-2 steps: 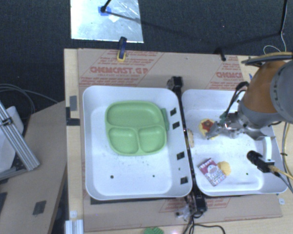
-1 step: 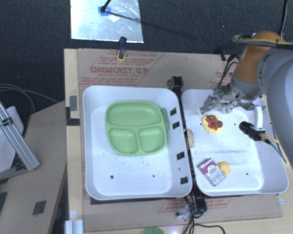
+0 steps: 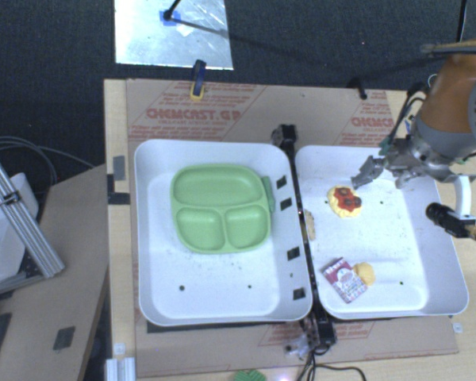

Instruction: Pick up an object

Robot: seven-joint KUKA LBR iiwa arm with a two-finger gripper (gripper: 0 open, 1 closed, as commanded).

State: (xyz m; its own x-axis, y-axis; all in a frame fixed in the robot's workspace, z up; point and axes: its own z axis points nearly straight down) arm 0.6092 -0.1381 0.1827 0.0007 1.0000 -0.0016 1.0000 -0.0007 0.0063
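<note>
Bench (image 3: 222, 101) of brown board with red lettering, set on dark carpet, partly covered by 2 shallow white bins side by side. Left bin (image 3: 159, 292) with 1 green divided tray (image 3: 220, 209) of 3 compartments, lying flat near the bin's middle; small dark specks on the bin floor below it. Right bin (image 3: 436, 284) with its far right rim crossed by the arm. Grey arm (image 3: 460, 101) with orange band, entering from the right, cut off by the frame edge, upper links out of sight. Silver sheet (image 3: 173, 22) on the carpet beyond the bench, with a blue mark and a thin dark rod across it. Gripper (image 3: 370, 170) low over the upper part of the right bin, fingers pointing left and down; too small and blurred to tell whether spread or closed, nothing seen between them. Red and white packet (image 3: 343, 280) lying tilted near the right bin's front edge, print unreadable. Round yellow piece with red top (image 3: 345, 202), just below and left of the gripper, contact not discernible. Small yellow lump (image 3: 365, 273) touching the packet's right side, identity unclear. Yellow clamp (image 3: 197, 80) at the bench's far edge.
</note>
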